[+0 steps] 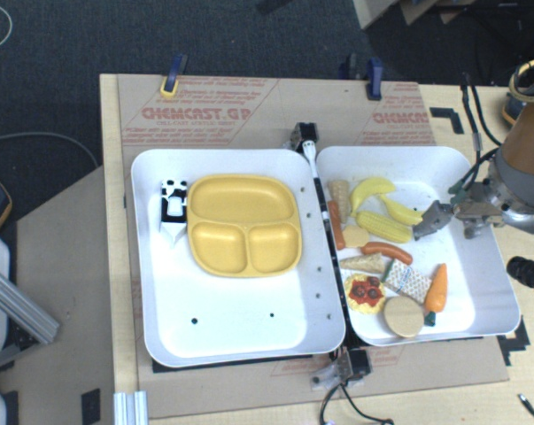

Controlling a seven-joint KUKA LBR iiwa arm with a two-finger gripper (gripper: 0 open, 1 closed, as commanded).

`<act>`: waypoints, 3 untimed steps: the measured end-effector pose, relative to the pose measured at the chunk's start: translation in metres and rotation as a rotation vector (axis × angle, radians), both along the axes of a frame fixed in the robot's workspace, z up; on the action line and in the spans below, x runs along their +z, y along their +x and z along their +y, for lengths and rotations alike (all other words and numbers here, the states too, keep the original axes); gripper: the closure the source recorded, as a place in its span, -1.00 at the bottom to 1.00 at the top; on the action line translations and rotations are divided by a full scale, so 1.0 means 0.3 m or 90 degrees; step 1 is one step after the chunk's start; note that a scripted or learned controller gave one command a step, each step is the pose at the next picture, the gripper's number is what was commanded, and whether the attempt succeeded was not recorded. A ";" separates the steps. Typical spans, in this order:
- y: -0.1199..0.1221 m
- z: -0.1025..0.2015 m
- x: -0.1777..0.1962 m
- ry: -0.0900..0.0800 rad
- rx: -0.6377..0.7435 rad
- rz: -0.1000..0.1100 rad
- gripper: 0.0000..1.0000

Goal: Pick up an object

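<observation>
The right bin (pixel 483 312) holds several toy foods: a banana (pixel 373 189), a corn cob (pixel 383 227), a red sausage (pixel 388 252), a carrot (pixel 437 289), a pizza slice (pixel 366 292), a round tan bun (pixel 404 317) and a thin orange stick (pixel 336 222) by the left wall. My gripper (pixel 430 220) hangs over this bin, just right of the corn cob and above the carrot, pointing left. Nothing shows held in it. The grey arm (pixel 514 197) reaches in from the right.
The left bin (pixel 231 330) carries a yellow divided plate (pixel 244 224) and a small black-and-white item (pixel 174 204) at its left. A checkered packet (pixel 408 280) lies between sausage and bun. Clamps (pixel 373 78) sit on the board's far edge.
</observation>
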State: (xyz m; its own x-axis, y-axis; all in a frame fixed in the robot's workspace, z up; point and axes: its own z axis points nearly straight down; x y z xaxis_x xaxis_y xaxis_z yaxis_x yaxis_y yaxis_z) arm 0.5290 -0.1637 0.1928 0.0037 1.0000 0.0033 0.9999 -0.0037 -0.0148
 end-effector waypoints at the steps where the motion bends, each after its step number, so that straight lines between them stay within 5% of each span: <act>1: 0.011 0.001 0.024 -0.002 0.002 -0.009 -1.00; 3: -0.014 0.000 -0.331 0.000 0.002 -0.005 -1.00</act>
